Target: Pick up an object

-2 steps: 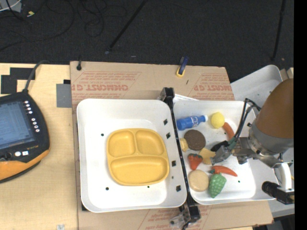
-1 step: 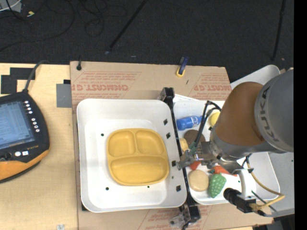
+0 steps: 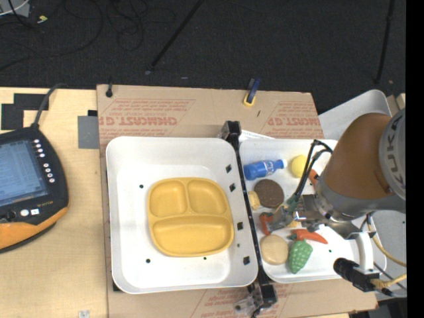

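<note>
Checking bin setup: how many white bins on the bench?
2. The left bin holds a yellow divided tray. The right bin holds the small items, with the arm over its right part, possibly hiding more items.

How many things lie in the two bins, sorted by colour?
Yellow: 2, the divided plate and a ball
Blue: 1, a bottle
Brown: 1, a round disc
Red: 2, pieces near the arm
Green: 1, a bumpy piece
Beige: 1, a round piece
Total: 8
</note>
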You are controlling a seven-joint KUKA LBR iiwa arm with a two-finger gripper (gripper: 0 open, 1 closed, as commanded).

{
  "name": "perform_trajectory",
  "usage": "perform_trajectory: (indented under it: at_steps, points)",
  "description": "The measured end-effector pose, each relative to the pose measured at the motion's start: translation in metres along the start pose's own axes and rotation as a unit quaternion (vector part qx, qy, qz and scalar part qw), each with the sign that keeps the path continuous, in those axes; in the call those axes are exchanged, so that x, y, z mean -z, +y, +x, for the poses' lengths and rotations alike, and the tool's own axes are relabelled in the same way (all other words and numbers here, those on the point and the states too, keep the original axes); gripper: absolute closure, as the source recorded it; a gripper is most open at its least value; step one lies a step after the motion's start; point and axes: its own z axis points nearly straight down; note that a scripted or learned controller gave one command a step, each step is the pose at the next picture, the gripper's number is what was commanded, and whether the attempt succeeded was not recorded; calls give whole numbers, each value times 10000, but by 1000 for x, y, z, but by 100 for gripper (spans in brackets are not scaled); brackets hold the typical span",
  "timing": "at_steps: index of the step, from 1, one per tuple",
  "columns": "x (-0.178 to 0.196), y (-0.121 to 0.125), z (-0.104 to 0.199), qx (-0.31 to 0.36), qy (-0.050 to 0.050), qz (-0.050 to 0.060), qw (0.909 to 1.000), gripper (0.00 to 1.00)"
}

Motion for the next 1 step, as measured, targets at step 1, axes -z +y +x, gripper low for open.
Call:
perform_trajectory:
  at_steps: [1]
  points:
    - [10,0,0,-10,11,9,10000,100]
